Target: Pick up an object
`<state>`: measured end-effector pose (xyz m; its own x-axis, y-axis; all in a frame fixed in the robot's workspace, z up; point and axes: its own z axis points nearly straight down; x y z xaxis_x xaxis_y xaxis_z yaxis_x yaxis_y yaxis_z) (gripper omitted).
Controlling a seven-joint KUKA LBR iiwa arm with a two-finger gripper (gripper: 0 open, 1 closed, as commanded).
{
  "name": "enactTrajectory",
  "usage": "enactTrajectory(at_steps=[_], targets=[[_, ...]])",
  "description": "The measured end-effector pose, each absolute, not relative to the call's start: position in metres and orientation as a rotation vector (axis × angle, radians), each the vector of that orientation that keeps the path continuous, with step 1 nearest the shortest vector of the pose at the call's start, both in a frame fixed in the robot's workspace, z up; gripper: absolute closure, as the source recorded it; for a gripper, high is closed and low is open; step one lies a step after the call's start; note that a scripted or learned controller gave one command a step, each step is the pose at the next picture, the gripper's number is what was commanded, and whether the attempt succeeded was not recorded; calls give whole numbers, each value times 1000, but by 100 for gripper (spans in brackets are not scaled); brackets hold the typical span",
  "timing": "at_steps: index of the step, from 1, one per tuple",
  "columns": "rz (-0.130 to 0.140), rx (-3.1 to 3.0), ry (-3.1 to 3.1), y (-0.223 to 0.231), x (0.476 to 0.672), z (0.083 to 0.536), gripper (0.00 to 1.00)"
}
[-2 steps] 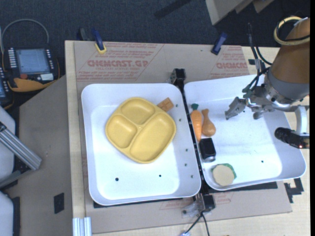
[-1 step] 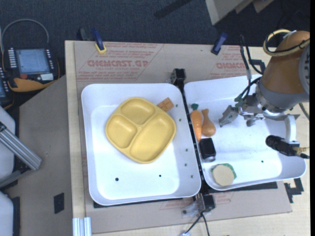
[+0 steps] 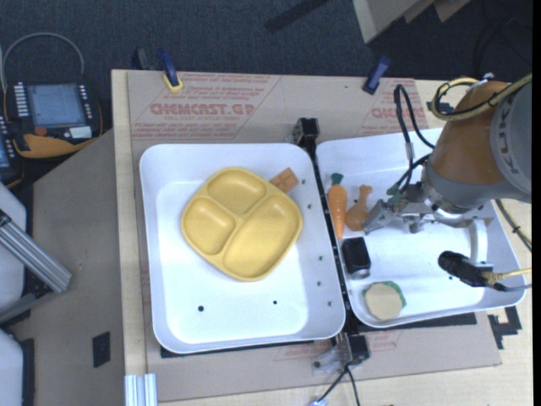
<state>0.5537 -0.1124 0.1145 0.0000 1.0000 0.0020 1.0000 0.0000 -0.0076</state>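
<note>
Camera view: the gripper [image 3: 382,216] is hovering in the right bin [image 3: 423,307], centre-right of frame, beside a toy carrot [image 3: 337,207], its grasp impossible to tell. A yellow plate [image 3: 242,223] is lying in the left bin [image 3: 169,311].

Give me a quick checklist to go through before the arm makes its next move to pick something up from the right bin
1. Pickable things in the right bin: ok. A toy carrot, a tan toy piece, a small black block and a round tan and green piece lie there.
2. End effector position: ok, low in the right bin, beside the tan toy piece.
3. Anything held already: cannot tell, the wrist hides the tips.
4. Crowding at the target: not ok, carrot and tan toy piece lie close together near the divider.
5. Yellow divided plate out of the way: ok, it sits in the left bin.
</note>
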Motion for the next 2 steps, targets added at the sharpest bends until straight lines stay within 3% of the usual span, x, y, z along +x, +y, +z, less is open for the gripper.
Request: enactTrajectory(at_steps=[1, 2], targets=[[-1, -2226, -2222, -114, 555, 88, 0], [-13, -2231, -2228, -113, 558, 101, 100]])
